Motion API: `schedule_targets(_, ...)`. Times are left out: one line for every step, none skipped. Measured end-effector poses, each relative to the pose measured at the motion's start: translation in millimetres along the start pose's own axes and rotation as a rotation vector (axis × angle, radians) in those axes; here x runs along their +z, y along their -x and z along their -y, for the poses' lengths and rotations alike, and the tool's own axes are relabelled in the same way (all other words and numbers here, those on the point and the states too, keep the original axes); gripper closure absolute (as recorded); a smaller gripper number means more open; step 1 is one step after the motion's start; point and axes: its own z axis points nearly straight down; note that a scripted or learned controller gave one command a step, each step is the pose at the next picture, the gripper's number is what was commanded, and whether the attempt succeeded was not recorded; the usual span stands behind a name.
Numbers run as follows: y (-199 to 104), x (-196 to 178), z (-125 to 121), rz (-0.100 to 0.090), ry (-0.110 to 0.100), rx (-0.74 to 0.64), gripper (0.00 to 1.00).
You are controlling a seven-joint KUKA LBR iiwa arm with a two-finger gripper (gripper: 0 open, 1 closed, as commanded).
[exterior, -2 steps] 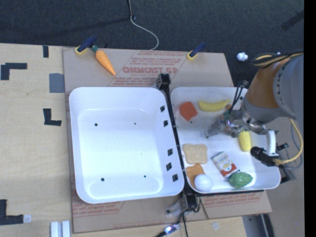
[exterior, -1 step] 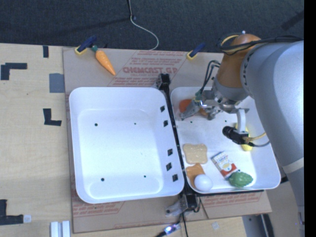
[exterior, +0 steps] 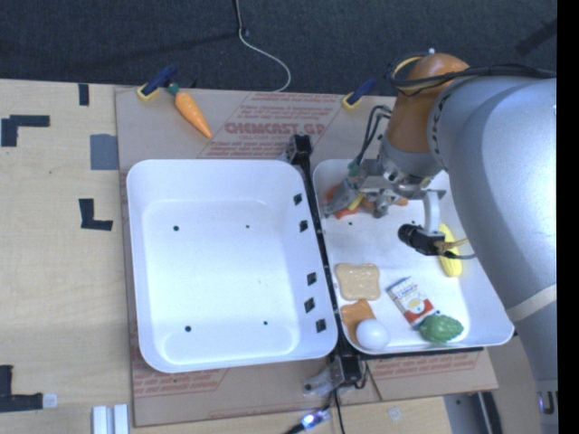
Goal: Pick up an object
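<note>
My gripper (exterior: 364, 195) is low over the far left part of the right bin (exterior: 488, 319). A small orange and red object (exterior: 340, 209) lies right at its tip, partly hidden by it, and I cannot see whether it is gripped. Nearer the front of that bin lie a slice of bread (exterior: 357, 280), an orange piece (exterior: 355, 313), a white egg (exterior: 371, 334), a small red and white carton (exterior: 411, 298) and a green broccoli (exterior: 441, 328).
The left bin (exterior: 145, 242) stands beside the right one, with a black divider (exterior: 312, 242) between them. A carrot (exterior: 192, 112) lies on the cardboard behind the left bin. Blue and yellow clamps (exterior: 156, 84) (exterior: 359, 90) hold the board's far edge.
</note>
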Motion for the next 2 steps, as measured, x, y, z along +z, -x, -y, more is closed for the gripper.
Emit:
schedule_targets(64.9,-2.5,0.9,-0.001,0.018,0.001,0.0)
schedule_targets(11.6,-3.8,-5.5,0.001,0.027,-0.007,0.0)
